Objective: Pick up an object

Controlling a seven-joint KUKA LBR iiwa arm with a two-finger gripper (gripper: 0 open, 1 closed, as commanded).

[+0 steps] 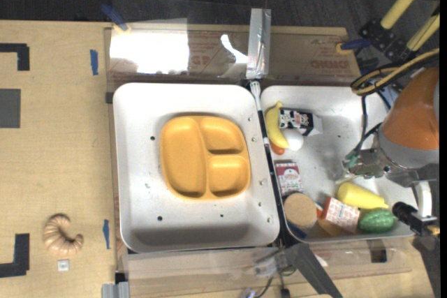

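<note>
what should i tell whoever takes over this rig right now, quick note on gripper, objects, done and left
Gripper: the arm is over the right bin; the view does not settle whether anything is held.
Things: right bin holds a banana, a black and white carton, a small red packet, a round brown disc, a yellow piece, a green piece. Left bin holds a yellow divided tray.
Done: no pick visible.
Left: grasp and lift one object.

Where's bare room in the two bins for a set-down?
Left bin: a white margin shows all round the orange tray, widest along its left and near sides. Right bin: bare floor between the black-and-white carton and the arm. Crowded along its near edge: lemon, green fruit, red-labelled packet, brown disc. Banana lines the divider.
</note>
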